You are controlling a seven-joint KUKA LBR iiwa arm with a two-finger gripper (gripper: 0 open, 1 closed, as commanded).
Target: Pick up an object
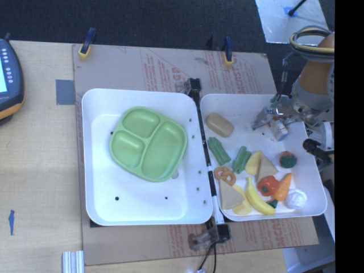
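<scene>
The right bin (227,102) holds several toy foods: a tan bread roll (219,124), two green bean pods (218,150), a pretzel (224,176), a banana (257,198), a red pepper (268,184), a carrot (283,185), a cheese wedge (253,162), a white garlic-like piece (296,198) and a red-green round fruit (288,159). My gripper (277,124) hangs over the bin's upper right part, above bare floor, apart from the foods. Nothing shows between its fingers.
The left bin (96,164) carries a green divided plate (149,143). Blue and yellow clamps (228,51) pin the cardboard at the back. A handheld pendant (8,78) lies at the far left. The arm's body (314,78) covers the bin's right corner.
</scene>
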